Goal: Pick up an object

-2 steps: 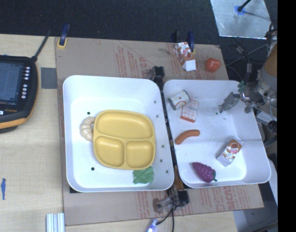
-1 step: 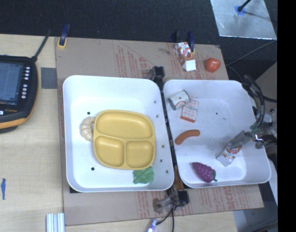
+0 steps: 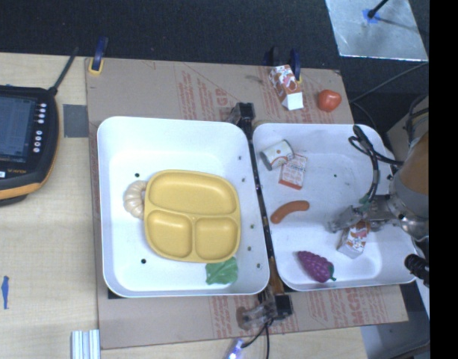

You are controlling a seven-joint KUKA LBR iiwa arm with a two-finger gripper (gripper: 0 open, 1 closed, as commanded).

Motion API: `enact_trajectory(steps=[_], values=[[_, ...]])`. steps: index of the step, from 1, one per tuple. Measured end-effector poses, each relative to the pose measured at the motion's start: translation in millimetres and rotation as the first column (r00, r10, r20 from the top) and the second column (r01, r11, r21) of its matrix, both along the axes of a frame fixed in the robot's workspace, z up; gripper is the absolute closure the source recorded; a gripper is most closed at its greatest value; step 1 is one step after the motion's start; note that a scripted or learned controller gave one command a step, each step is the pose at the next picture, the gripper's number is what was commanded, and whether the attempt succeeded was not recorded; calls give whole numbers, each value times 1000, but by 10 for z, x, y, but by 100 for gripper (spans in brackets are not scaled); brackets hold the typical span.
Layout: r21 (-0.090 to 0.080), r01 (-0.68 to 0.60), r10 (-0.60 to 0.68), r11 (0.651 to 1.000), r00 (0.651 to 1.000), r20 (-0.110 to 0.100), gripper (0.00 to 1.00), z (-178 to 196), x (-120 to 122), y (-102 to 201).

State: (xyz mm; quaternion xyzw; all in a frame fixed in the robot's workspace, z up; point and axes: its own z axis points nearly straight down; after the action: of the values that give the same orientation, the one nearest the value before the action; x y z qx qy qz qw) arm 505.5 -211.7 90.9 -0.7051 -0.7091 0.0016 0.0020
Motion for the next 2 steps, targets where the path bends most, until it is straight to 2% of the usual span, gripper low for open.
enact_trajectory(steps=[1,2], values=[[-3,-5,5,1000,1000,2,100,122,12,-20],[-1,-2,2,1000,1000,2,100,661,387,660]])
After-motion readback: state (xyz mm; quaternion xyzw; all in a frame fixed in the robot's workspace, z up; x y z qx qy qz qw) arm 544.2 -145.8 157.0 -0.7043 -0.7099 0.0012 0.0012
